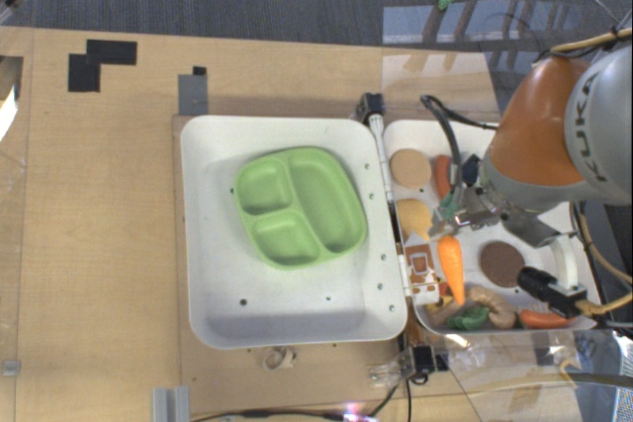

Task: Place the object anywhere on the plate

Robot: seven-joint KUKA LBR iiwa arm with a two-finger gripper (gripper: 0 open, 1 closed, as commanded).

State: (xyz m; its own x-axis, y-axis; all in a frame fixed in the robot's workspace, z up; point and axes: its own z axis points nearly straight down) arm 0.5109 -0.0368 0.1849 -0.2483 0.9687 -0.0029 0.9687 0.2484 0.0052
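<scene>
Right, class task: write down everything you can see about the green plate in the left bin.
The green plate is a light green, plastic-looking tray with rounded corners and three compartments: one long, two smaller. It lies flat, turned at a slant, near the middle of the left white bin. Only the bin floor touches it.

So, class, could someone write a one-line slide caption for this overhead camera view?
KUKA arm's gripper hovers over the right bin of toy food, above an orange carrot, while the green divided plate waits in the left bin.
</scene>
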